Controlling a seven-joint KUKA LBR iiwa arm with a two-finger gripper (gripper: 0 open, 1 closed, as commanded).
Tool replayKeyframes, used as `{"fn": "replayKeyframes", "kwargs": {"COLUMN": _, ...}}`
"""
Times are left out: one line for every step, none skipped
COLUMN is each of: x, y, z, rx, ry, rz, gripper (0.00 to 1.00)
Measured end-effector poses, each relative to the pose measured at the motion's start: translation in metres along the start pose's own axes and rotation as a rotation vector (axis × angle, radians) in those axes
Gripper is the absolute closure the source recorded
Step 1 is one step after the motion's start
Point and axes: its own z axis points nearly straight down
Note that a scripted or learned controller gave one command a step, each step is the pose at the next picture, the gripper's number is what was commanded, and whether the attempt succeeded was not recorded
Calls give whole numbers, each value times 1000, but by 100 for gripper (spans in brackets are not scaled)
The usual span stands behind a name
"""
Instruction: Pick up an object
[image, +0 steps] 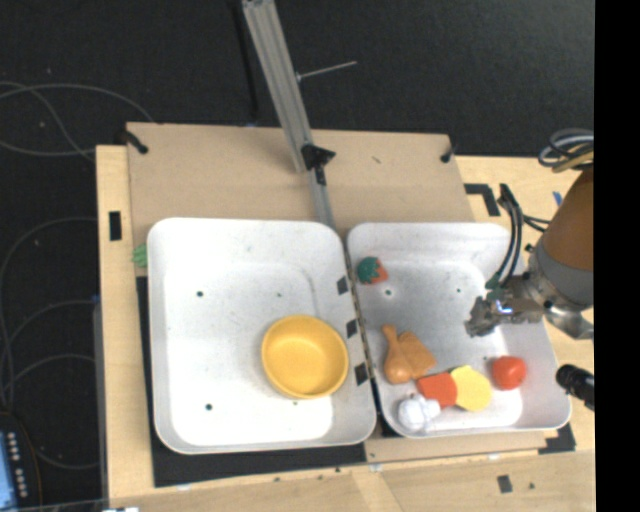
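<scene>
Hovering empty, dark two-finger metal claw (487, 318) over right shallow white plastic bin (440, 245); can't tell open or closed. Nearest pick: small red round toy (509, 372), just below claw. Beyond it, yellow lumpy toy (472, 388). Risky: crowded pile, could nudge instead of grab.

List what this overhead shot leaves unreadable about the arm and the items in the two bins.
- End effector: small and dark in the camera view, so its finger state is unreadable.
- Arm: cut off by the right edge.
- White object: too small and pale against the right bin to identify.
- Green-and-red object: too small to name.
- Green item: mostly hidden behind the left bin rim.
</scene>
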Motion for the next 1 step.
{"fn": "replayKeyframes", "kwargs": {"x": -1, "y": 2, "z": -51, "rx": 1, "ry": 0, "rz": -1, "gripper": 100}}
